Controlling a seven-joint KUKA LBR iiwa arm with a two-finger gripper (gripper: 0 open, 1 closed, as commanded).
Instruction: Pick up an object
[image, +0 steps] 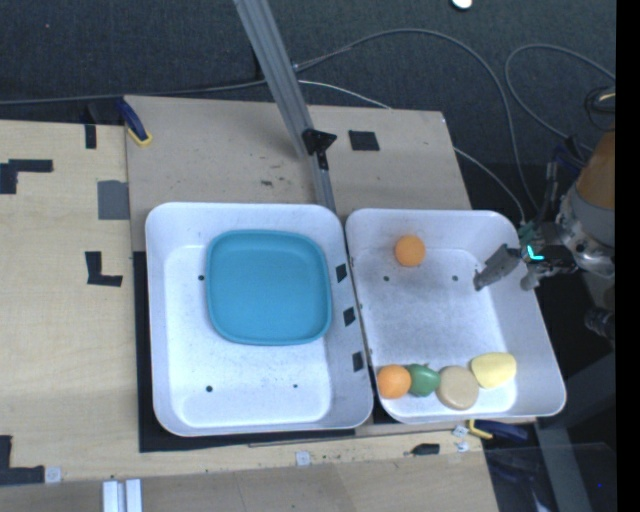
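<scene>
Pretty basic setup: a light wooden bench fills most of the frame, with bits of dark tape along the left. Dark carpet-like floor runs across the top, where thin cables loop toward the upper right.

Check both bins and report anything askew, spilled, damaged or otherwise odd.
Nothing stands out. The blue plate lies flat in the left bin; five small items lie whole in the right bin, with the end effector at its right rim.
</scene>
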